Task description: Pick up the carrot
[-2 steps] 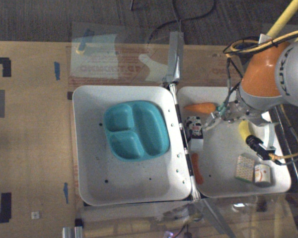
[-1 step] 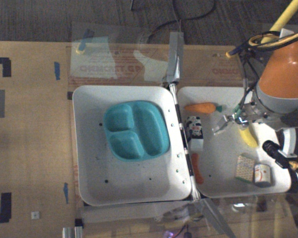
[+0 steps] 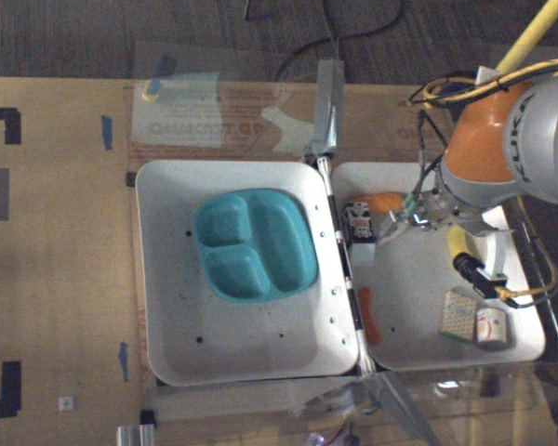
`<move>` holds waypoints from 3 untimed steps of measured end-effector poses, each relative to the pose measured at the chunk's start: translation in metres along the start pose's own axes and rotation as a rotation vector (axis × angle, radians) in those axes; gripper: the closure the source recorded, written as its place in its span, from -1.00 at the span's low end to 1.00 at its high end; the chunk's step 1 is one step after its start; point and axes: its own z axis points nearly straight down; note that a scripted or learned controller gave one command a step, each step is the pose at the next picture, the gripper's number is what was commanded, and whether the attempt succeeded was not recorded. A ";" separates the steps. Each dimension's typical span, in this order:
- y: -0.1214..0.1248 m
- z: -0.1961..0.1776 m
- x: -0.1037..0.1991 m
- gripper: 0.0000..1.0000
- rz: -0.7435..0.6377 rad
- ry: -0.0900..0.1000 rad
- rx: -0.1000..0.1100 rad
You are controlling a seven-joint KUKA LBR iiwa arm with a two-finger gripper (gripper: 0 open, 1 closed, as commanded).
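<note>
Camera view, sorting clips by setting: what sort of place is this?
Probably a robotics lab test bench: two white bins side by side on a taped board, a grey and orange arm, cables on the floor.

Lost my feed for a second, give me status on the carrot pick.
Gripper low in right white bin, fingers unreadable. Orange carrot lying at bin's far edge, beside gripper, no grasp visible. Small black-and-white box close on carrot's left.

Smooth matt teal plastic tray [image 3: 257, 244], white plastic bins [image 3: 167, 333], brown cardboard-like bench [image 3: 56, 286]
</note>
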 end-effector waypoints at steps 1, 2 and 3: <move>0.000 -0.010 -0.003 1.00 0.005 -0.001 -0.003; 0.069 -0.088 0.034 1.00 -0.021 0.000 -0.002; 0.008 -0.079 0.005 1.00 0.581 0.001 0.006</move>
